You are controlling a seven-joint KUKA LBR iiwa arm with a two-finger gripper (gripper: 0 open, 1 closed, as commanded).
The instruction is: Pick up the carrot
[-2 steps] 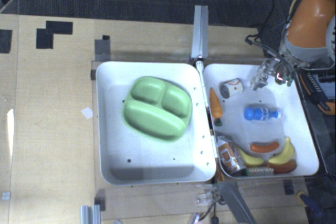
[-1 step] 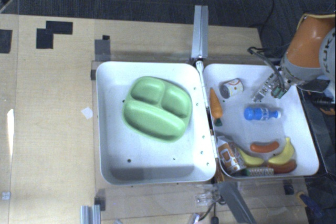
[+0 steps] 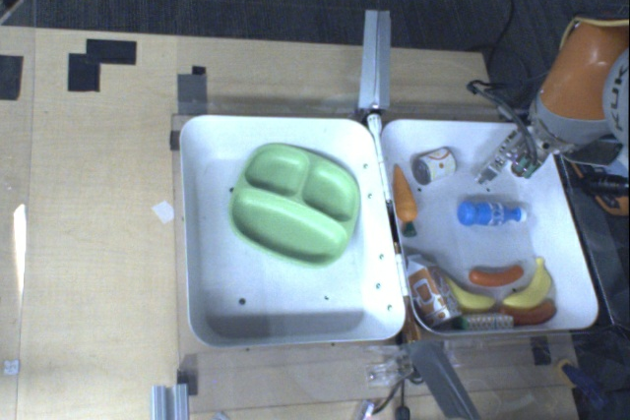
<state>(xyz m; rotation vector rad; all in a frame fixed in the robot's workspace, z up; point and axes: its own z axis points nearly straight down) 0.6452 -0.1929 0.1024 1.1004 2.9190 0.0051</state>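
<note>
Overhead, the gripper (image 3: 514, 155) hangs over the far right of the right bin (image 3: 581, 280), its fingers slightly spread and pinching nothing. The carrot (image 3: 404, 194) lies along the bin's left wall, well apart from the tool, with a small can (image 3: 433, 164) just beside its tip and a blue bottle (image 3: 489, 212) between. By the look of it, the approach has yet to begin; the arm must cross leftward and descend over the carrot.

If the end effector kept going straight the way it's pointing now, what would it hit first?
Probably the small can: the end effector points toward the view's lower left, roughly at it. Depth is unclear, so it might meet the bin floor first.
</note>
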